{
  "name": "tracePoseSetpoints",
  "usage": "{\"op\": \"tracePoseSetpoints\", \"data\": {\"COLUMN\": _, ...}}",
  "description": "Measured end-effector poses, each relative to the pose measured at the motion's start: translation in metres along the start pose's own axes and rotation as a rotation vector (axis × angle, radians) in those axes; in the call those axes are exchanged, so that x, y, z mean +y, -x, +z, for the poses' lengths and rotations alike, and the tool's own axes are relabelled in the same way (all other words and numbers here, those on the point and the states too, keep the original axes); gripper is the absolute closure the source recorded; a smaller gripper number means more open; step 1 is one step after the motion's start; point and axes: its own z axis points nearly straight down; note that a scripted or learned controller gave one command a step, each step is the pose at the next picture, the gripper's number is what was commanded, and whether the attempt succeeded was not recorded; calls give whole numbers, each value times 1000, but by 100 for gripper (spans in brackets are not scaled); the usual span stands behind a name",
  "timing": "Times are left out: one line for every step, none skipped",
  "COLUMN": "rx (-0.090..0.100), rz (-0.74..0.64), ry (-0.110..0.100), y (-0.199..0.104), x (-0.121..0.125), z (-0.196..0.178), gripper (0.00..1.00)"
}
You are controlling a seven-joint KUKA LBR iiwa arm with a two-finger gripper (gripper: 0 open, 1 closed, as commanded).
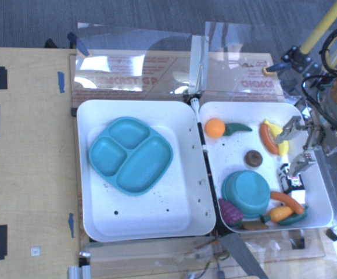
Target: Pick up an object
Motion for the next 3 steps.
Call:
{"op": "tracePoseSetpoints", "data": {"rx": -5, "rz": 64, "ry": -1, "y": 45, "x": -9, "z": 116, "gripper": 0}}
{"op": "tracePoseSetpoints", "data": {"rx": -7, "rz": 67, "ry": -2, "y": 53, "x": 7, "z": 124, "gripper": 0}}
{"op": "tracePoseSetpoints", "data": {"rx": -9, "rz": 195, "ry": 0, "y": 55, "x": 52, "z": 124, "gripper": 0}}
